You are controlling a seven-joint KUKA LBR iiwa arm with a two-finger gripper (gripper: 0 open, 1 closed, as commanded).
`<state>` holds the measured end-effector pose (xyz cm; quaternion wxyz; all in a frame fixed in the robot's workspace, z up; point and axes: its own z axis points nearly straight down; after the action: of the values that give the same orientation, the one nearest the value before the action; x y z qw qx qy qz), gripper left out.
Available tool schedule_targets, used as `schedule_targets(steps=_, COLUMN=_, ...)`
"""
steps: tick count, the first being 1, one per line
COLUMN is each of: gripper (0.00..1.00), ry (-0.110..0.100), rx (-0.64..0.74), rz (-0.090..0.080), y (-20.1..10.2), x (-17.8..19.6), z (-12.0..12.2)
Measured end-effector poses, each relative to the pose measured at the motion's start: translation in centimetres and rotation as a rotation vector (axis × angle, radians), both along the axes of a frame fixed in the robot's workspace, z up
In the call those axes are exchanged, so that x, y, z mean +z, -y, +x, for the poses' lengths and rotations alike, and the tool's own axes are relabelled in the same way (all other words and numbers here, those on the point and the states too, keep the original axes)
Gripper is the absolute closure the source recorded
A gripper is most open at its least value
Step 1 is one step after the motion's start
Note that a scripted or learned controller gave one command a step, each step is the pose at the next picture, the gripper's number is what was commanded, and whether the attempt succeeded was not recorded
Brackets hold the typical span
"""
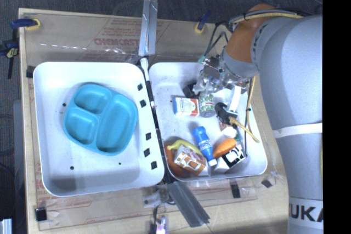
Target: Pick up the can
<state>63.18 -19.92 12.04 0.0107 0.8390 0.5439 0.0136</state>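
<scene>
Under the wrist, in the right bin (164, 118): the can (207, 105), a small cylinder with a greenish speckled wrap, apparently upright, just beside a white and orange carton (185, 106) on its left. The gripper (211, 85) hangs directly above the can, very near or touching; whether it is apart or together cannot be told from this slant. Judged properties: rigid metal wall, light to moderate weight, smooth and somewhat slippery, not fragile though thin walls may dent. Best hold: across the round body at mid-height, squarely. Nearby lot: blue bottle (203, 143), orange item (224, 147), brown packet (186, 158). Left bin (49, 172) holds a blue divided tray (101, 118).
</scene>
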Motion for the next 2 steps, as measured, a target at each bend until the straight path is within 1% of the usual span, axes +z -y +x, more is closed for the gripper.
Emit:
schedule_targets(steps=1, gripper=0.0, ry=0.0, rx=0.001, rz=0.001, y=0.0, x=0.0, z=0.0)
schedule_targets(steps=2, gripper=0.0, ry=-0.04, rx=0.36, rz=-0.002, y=0.1, x=5.9, z=1.6)
